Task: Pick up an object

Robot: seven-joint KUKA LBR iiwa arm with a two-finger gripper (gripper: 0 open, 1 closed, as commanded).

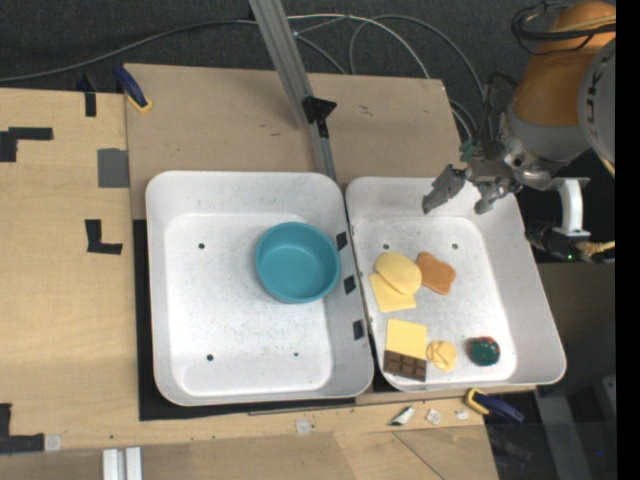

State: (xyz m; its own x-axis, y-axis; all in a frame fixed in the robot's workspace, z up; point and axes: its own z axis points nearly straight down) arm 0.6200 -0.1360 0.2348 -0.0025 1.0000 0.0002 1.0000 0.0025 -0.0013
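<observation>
A plywood bench (250,118) carries two shallow white bins side by side, set on a dark mat, with black tape marks on the wood out to the left and a dark carpeted floor behind, where loose cables trail. A grey metal post (285,58) slants down to the bench just above the gap between the bins.

The gripper (462,194) hangs over the upper edge of the right bin (520,268), its two fingers spread apart with nothing between them. Below it and slightly left lie a yellow bun-shaped piece (396,271) on a pale yellow slab, touching an orange-brown piece (437,273). Further below are a yellow square (407,336) overlapping a brown chocolate-like block (404,366), a small yellow round thing (440,354) and a dark green ball with a red spot (484,350). Well to the gripper's left, a teal bowl (296,261) sits upright in the left bin (190,298).

The arm is cut off at the right edge. The small bits below the right bin are too tiny to identify.
</observation>
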